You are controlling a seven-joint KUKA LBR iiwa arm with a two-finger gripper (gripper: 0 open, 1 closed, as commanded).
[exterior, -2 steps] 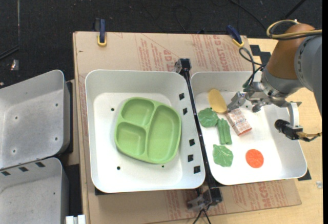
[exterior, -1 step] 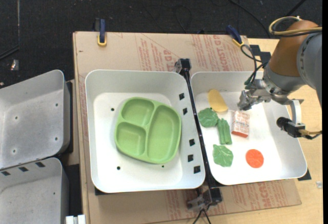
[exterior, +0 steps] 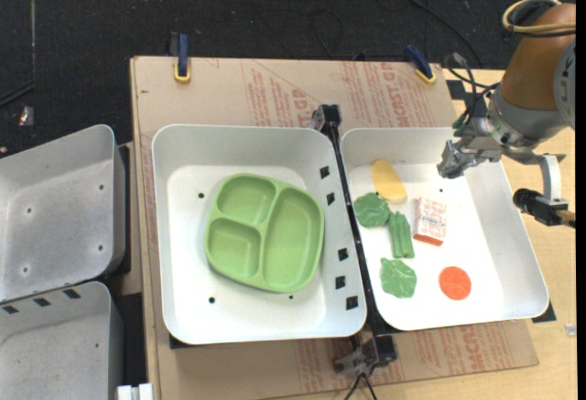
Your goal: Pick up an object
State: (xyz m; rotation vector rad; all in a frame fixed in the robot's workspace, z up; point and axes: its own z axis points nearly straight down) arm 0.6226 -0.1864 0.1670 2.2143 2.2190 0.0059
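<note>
The right bin (exterior: 513, 233) holds several small items: a yellow oval piece (exterior: 388, 180), a white and red packet (exterior: 430, 221), an orange disc (exterior: 454, 283), a green leaf shape (exterior: 372, 210), a green pod (exterior: 400, 234) and another green leaf piece (exterior: 398, 277). My gripper (exterior: 453, 164) hangs over the bin's far right part, to the right of the yellow piece and above the packet. Nothing shows between its tips.
The left bin (exterior: 174, 206) carries a green divided plate (exterior: 265, 232). A black divider with clips (exterior: 341, 206) runs between the bins. White bin lids (exterior: 55, 206) lie off the bench to the left. Blue and yellow clamps (exterior: 182, 57) hold the cardboard at the back.
</note>
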